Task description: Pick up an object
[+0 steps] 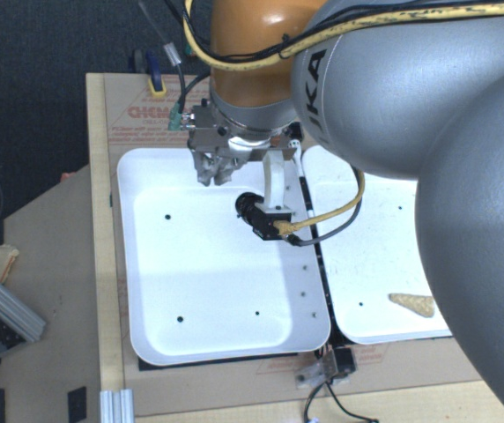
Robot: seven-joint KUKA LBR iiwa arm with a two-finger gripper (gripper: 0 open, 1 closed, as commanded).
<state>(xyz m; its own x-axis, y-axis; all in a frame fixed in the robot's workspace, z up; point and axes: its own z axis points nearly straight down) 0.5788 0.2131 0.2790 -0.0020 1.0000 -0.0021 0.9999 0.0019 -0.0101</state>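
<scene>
A small tan, flat, wedge-shaped object [412, 304] lies in the right bin [384, 324], near its front. My gripper [215, 174] hangs over the far part of the left bin [146, 324], close to its back wall and well away from the tan object. Nothing shows beneath or at the gripper against the white floor. The grey arm with its orange band covers the back of both bins and much of the right bin.
A black fitting with a yellow cable [261, 216] hangs from the wrist over the ridge between the bins. Both bins sit on a wooden board [111, 236]. Aluminium framing [5, 307] stands off the bench to the left.
</scene>
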